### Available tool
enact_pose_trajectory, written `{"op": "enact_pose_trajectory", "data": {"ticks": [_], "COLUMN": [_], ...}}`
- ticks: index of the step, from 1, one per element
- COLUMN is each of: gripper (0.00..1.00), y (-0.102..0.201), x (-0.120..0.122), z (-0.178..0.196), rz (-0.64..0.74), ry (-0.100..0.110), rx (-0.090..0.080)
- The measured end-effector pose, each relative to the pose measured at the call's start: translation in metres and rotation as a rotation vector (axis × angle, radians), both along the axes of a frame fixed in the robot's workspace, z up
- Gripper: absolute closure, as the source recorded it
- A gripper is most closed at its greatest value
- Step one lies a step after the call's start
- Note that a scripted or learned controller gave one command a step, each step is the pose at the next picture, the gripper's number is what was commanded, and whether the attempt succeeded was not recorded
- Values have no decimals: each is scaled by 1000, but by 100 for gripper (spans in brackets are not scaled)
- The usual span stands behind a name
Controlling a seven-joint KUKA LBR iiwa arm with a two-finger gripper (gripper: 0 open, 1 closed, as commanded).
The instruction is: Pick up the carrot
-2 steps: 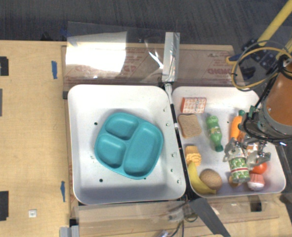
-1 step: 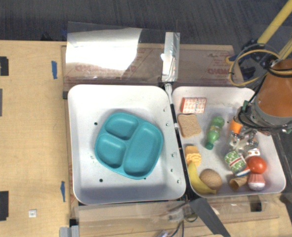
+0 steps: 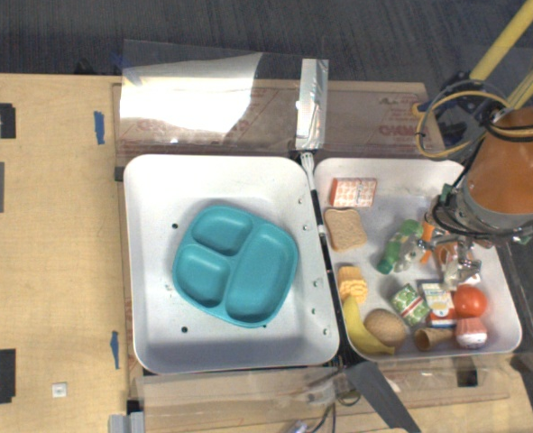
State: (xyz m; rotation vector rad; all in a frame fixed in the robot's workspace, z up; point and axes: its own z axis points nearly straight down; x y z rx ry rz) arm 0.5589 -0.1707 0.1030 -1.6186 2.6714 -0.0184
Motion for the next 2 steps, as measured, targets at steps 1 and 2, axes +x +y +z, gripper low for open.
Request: {"op": "enact_pose_trajectory", "data": {"ticks": [1,2], "gripper": [0,0], "y": [2,-2], "x": [10,28], "z": [-6,-7], "rz": [-43,21], "ry": [6,11], "rx": [-5,10]}}
